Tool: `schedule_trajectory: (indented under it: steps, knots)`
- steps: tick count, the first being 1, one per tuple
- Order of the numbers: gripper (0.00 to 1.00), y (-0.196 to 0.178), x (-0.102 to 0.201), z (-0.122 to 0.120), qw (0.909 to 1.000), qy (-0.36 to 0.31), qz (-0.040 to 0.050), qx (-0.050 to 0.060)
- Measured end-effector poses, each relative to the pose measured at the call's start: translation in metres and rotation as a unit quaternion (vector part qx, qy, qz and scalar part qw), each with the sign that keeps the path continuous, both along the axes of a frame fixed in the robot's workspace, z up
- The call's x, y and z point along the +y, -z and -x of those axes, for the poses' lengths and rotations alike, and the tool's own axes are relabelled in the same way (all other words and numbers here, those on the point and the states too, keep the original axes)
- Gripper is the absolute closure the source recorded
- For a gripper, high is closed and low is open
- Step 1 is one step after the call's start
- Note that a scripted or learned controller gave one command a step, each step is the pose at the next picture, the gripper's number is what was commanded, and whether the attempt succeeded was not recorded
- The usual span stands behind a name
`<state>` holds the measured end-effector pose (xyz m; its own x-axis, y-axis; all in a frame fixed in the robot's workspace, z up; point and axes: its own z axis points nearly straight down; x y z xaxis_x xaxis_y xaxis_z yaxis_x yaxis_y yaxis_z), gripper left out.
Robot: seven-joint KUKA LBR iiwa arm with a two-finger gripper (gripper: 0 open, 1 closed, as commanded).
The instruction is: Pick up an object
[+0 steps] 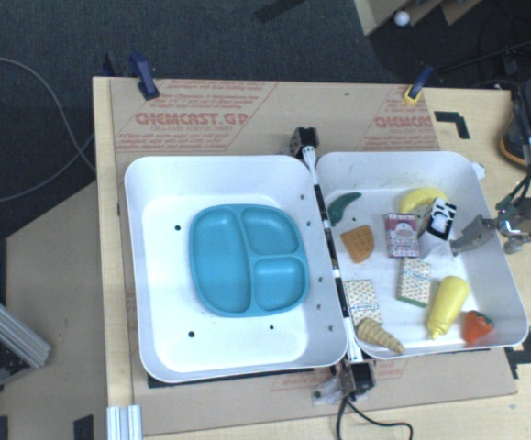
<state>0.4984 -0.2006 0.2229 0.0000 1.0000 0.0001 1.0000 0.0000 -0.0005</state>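
The toys to pick from all sit in the right bin [485, 273], on the right side of the frame. A yellow banana [421, 199] lies near the top, touching a small black and white toy [441, 219]. Just left of that stands a little pink box [402, 236]. Lower down are a yellow squeeze bottle [447, 303] and a red toy [477, 327] in the bottom right corner, very close together. An ice cream cone [378, 335] lies at the bottom, near two checkered packets [415, 283].

The toys are crowded. I think the gripper could bump a neighbor and push it away, or pinch two toys at once. The banana and bottle are round, so they might slip out. The flat packets could be hard to get under.

The gripper [474, 236] is at the right edge of the frame, over the right rim of the bin, beside the black and white toy. The arm comes in low from the right. I cannot tell if it is grasping anything.

The left bin [155, 337] holds a blue divided plate [248, 258].
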Motion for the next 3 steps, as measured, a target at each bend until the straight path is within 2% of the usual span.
schedule_trajectory:
  steps: [1,2,3]
  knots:
    - [0.0,0.11,-0.011,0.02,1.0,0.0,-0.0003,0.001]
    - [0.0,0.136,0.016,0.018,1.0,0.0,0.0015,-0.002]
    - [1.0,0.124,0.015,0.016,1.0,0.001,0.003,-0.006]
